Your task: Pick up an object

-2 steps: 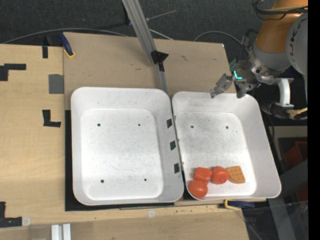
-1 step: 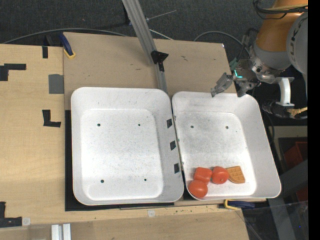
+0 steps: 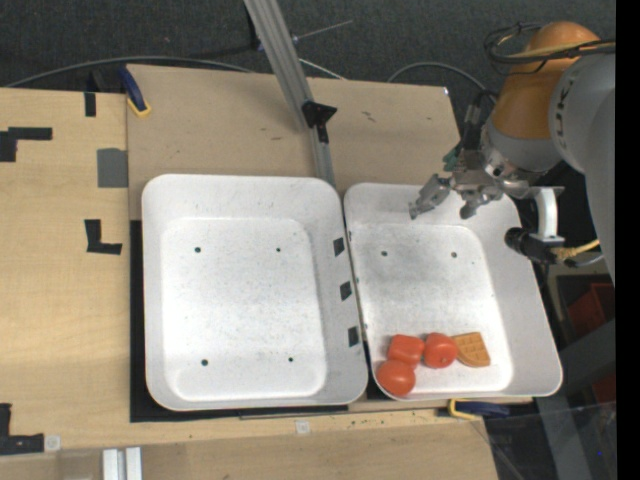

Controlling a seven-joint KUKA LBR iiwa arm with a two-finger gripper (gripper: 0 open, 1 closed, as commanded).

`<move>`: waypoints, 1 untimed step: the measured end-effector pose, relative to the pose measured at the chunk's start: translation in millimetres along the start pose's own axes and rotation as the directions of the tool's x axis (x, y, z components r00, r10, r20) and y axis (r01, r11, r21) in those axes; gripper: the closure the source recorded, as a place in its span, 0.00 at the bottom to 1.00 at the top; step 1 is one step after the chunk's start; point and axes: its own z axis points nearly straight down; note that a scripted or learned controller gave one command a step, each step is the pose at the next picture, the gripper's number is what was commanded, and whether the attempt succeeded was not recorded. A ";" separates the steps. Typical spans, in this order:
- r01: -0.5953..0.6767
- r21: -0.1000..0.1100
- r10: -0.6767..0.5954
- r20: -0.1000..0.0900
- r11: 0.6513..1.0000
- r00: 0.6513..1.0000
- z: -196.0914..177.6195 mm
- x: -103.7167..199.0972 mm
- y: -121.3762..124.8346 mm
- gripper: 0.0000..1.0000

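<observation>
A pale wooden surface (image 3: 230, 118) carries two shallow white plastic bins over dark carpet. The left bin (image 3: 240, 288) is speckled; the right bin (image 3: 440, 268) holds three small red tomato-like pieces (image 3: 412, 360) and an orange cracker-like piece (image 3: 472, 349) touching along its near edge. The grey two-finger hand (image 3: 446, 200) hangs released above the right bin's far rim, well apart from them. No writing is legible.
</observation>
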 end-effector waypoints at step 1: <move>0.000 0.001 0.000 0.000 1.000 1.000 64.8 -0.9 -4.1 0.00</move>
